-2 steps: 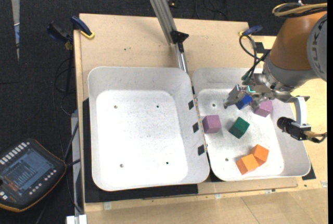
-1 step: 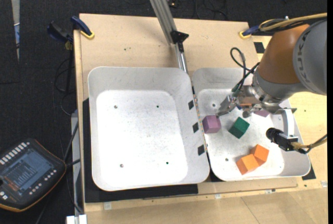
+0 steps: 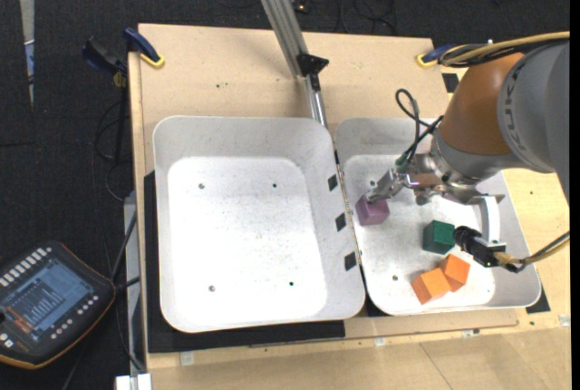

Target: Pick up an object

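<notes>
The small purple plastic cube sits in the right-hand shallow white bin, close to that bin's left wall, resting flat with a paler top face and darker sides. It looks solid, matte and blocky, an easy shape to pinch across two opposite faces. The two-finger gripper hangs just above and beside its upper edge, so the step in hand appears to be the final approach to a grasp, not yet a lift. Whether the jaws are spread or pressed together I cannot tell; the wrist and cabling crowd that spot, and nothing is plainly seen between them. The next move likely calls for settling straight down over the cube and closing squarely, keeping clear of the nearby wall. Further right in the same bin lie a dark green block and two orange blocks touching each other near the lower edge. The left-hand white bin stands alongside.
</notes>
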Motion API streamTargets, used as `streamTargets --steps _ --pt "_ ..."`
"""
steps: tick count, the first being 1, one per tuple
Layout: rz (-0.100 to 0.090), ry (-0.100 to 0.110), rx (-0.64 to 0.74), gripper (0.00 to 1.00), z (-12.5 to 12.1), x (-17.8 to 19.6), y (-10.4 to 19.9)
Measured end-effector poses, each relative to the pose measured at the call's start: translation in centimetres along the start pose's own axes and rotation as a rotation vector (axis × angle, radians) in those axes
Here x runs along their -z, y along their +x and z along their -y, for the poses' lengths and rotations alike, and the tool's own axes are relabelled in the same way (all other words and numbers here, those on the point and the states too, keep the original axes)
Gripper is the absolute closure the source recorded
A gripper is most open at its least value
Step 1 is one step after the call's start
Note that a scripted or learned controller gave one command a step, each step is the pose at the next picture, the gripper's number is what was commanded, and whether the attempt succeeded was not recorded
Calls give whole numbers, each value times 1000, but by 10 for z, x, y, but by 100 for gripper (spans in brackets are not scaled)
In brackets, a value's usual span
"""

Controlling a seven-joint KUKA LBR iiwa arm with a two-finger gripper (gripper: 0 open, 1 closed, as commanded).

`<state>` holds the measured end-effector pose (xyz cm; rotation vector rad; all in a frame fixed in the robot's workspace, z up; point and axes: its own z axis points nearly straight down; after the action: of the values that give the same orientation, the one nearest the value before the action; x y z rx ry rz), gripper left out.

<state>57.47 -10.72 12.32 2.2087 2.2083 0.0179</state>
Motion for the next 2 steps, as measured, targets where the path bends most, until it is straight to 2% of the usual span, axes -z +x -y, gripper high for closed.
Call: streamTargets --steps 1,2 --pt "-2 0 -1 100 0 8 1" --pt "-4 16 3 100 4 55 3"
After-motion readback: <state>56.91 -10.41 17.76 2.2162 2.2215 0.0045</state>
